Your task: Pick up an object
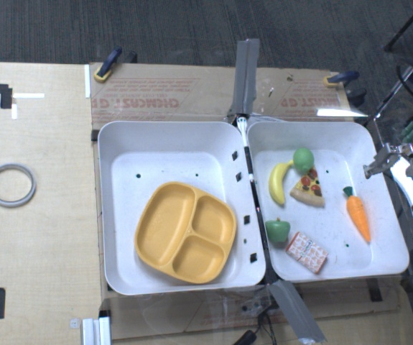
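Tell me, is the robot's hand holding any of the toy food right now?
No, nothing is held. The banana, pizza slice and carrot all lie loose in the right bin, with no hand on them.

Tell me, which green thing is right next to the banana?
The round green one at the banana's top end. The other green piece sits lower, beside the red-patterned box.

Bins [113, 214]: white plastic, smooth, faintly glossy
Divided plate [184, 232]: yellow plastic, matt
Bench [41, 264]: pale wood grain
Backing at 12 o'clock [170, 95]: brown cardboard, printed
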Available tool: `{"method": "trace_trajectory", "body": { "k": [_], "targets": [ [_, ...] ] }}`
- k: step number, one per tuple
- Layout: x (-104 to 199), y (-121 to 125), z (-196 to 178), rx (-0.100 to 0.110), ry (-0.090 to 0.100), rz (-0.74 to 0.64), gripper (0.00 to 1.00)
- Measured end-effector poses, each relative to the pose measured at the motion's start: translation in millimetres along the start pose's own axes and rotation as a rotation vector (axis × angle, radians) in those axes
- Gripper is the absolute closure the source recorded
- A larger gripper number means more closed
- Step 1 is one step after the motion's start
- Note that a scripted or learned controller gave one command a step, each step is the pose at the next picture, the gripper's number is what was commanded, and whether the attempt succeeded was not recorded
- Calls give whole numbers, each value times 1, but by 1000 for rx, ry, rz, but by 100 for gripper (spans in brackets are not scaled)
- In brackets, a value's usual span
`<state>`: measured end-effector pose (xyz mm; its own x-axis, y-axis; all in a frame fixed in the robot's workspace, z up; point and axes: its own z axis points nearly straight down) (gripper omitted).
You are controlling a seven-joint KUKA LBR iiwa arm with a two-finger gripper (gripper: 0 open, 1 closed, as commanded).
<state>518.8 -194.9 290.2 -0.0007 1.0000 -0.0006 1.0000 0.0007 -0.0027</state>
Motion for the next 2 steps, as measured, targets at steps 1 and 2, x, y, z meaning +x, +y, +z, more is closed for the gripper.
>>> {"method": "trace_trajectory", "body": {
  "k": [1, 2],
  "targets": [
    [-1, 1, -8, 1, -1, -1, 100],
    [12, 48, -74, -2, -1, 39, 100]
  ]
}}
